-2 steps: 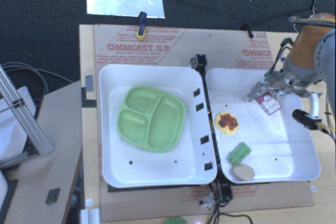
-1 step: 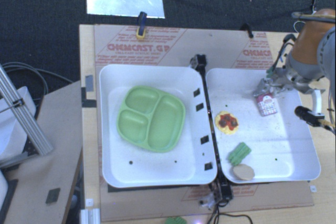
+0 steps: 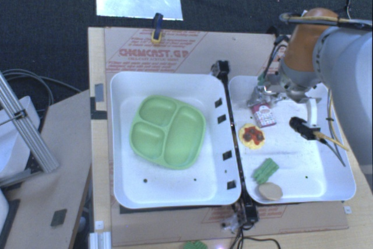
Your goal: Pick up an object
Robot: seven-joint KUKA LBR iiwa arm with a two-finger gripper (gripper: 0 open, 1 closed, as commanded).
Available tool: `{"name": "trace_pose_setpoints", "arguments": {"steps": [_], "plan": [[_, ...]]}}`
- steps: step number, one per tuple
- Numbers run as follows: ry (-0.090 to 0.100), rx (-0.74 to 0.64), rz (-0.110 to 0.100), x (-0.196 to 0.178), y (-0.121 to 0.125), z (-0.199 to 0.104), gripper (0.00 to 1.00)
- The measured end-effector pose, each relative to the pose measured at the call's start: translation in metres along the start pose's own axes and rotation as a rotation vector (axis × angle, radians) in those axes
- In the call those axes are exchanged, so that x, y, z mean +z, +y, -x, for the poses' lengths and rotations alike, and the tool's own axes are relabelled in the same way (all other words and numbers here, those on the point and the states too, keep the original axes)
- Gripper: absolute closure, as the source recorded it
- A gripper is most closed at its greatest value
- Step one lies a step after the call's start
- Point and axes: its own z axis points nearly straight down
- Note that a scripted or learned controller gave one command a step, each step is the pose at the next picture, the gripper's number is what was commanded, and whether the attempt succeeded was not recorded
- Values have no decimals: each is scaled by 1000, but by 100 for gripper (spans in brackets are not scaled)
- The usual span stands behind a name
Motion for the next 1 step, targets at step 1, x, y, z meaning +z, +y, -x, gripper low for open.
{"name": "trace_pose_setpoints", "arguments": {"steps": [1], "plan": [[1,3,2,-106,-69,-66,100]]}}
